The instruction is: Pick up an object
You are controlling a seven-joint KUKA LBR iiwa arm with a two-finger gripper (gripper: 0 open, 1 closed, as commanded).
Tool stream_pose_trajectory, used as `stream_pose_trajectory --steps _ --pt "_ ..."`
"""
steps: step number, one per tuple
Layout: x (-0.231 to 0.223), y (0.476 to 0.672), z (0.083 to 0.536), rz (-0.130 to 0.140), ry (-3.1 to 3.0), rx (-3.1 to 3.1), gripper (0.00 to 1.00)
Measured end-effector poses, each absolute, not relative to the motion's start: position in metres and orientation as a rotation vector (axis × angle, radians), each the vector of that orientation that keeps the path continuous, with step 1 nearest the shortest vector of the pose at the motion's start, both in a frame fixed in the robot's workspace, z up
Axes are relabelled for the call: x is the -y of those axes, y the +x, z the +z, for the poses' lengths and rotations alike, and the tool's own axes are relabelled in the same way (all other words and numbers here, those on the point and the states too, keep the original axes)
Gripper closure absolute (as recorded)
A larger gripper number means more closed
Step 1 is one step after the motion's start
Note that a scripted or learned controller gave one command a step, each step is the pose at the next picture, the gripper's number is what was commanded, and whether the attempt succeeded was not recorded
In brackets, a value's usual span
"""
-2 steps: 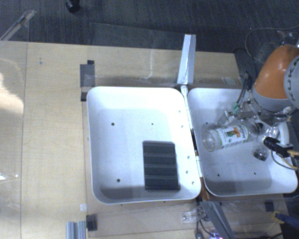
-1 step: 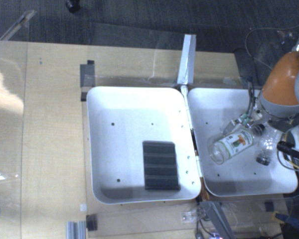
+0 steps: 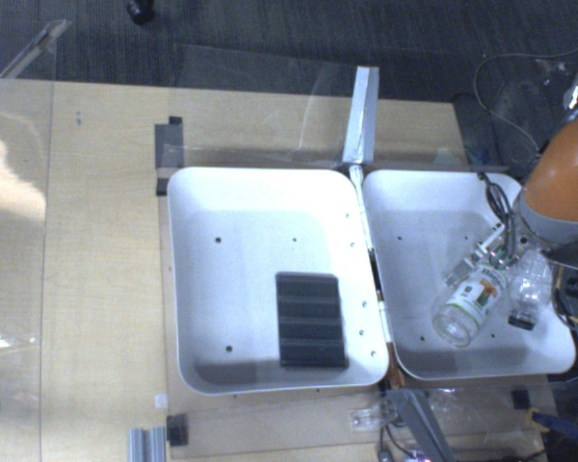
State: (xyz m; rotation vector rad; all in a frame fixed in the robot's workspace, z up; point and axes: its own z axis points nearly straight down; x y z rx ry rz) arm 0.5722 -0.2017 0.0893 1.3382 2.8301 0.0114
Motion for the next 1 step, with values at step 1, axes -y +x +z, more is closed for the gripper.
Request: stream_pose_trajectory --steps 1 --pt "0.1997 0.5762 0.1026 0.019 1.335 -2.820 1.00"
